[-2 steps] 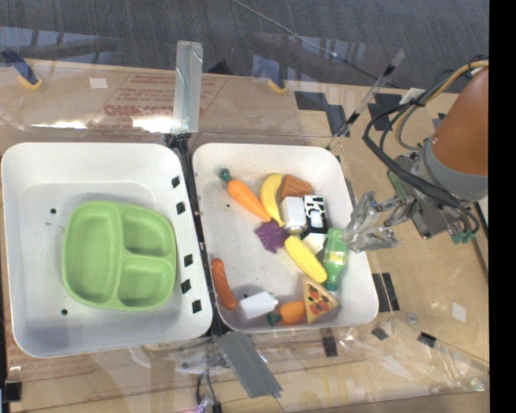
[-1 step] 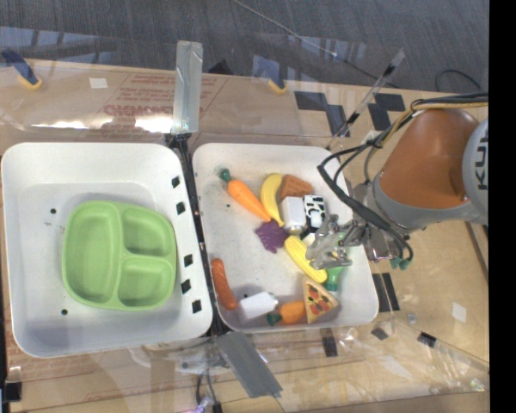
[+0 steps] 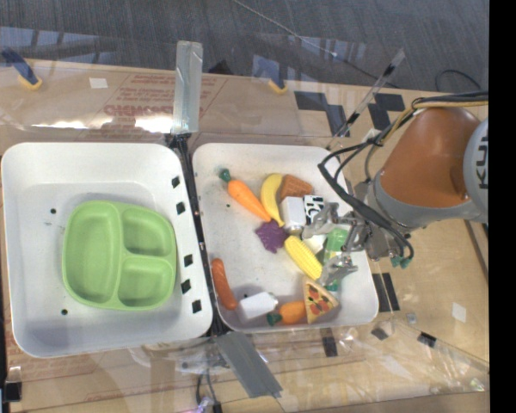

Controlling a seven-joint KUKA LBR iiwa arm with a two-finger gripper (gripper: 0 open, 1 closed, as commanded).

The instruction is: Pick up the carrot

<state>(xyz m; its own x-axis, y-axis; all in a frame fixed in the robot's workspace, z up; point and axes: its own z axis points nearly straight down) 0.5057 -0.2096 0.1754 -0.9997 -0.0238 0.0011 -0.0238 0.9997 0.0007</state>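
Toward the far left part of the right bin (image 3: 241,157) lies the carrot (image 3: 245,198), slanted, green top pointing away from the banana (image 3: 272,198) just beside it. Well apart from the carrot, the gripper (image 3: 340,243) hangs near the corn (image 3: 303,257); whether it is spread I cannot tell.

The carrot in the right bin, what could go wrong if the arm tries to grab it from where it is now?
The gripper sits over the corn at the bin's right side, well away from the carrot, so closing here would likely catch the wrong toy. A second carrot-like piece lies by the front wall, inviting a mix-up. The banana lies close beside the carrot and might get nudged or pinched too.
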